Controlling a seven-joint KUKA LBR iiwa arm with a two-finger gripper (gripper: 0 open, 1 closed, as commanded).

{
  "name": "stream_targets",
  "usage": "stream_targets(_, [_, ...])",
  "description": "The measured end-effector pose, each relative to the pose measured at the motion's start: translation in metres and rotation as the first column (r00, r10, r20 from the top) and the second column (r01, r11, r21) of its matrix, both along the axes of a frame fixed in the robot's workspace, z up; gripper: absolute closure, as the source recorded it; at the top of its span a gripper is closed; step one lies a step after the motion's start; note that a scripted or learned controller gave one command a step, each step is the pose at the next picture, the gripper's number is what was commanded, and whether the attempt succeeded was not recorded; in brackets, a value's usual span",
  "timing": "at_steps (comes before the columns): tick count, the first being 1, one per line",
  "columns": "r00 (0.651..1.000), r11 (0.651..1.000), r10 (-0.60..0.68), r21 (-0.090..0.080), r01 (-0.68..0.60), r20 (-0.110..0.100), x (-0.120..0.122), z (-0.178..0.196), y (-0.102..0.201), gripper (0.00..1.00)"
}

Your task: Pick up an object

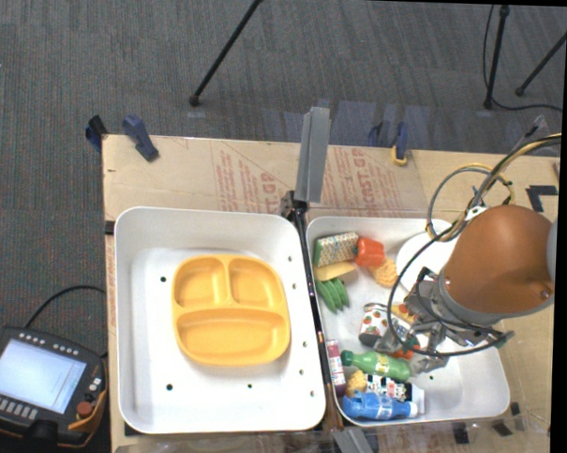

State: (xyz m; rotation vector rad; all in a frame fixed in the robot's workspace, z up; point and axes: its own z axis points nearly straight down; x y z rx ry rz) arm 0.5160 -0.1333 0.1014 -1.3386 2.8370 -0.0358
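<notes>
The right bin point(483, 394) holds several small objects. A green bottle point(381, 364) lies on its side near the front, with a blue bottle point(379, 406) just in front of it. A small printed can point(374, 323) stands behind them. Further back lie green bean pods point(332, 293), a striped green box point(336, 248), a red toy point(370, 251) and a round cracker point(387, 272). My gripper point(407, 341) hangs low over the bin's middle, right beside the can and just above the green bottle's neck end. The orange wrist band point(502, 259) hides the bin's right part.
The left bin point(137, 261) bears a yellow divided plate point(231, 308). A grey post point(312, 166) stands behind the seam between the bins. Cables loop above the wrist at the right. A teach pendant point(38, 379) lies at the lower left off the bench.
</notes>
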Motion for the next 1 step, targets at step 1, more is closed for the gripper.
stream_targets(1, [0.733, 0.733, -0.68, 0.019, 0.68, -0.016, -0.029, -0.0149, 0.0489, 1.0])
